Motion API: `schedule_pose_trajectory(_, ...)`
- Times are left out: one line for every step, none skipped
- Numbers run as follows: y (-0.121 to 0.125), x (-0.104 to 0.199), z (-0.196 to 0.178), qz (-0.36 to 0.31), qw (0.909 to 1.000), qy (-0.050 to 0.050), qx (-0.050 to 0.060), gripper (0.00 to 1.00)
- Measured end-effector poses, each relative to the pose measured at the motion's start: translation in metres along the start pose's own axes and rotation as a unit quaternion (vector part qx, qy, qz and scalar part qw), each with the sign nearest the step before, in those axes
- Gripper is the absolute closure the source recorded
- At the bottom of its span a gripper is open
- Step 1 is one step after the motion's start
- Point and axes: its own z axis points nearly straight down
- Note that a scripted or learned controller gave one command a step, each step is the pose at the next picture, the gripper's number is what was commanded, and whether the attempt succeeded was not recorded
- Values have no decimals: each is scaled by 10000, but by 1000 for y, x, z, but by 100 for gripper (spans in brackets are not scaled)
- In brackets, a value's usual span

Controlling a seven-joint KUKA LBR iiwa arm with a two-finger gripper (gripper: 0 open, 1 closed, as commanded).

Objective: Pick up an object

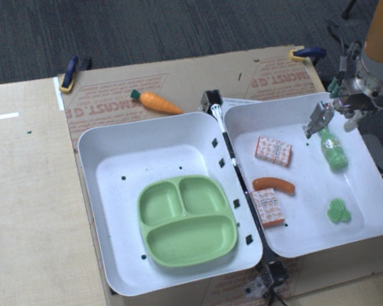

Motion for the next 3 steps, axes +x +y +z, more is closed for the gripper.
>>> schedule_pose_trajectory(-33,31,147,592,9982,2,0,0)
schedule_pose_trajectory(-27,48,160,207,9998,-21,-35,0)
schedule_pose_trajectory(-26,50,150,214,9998,4,-43,100)
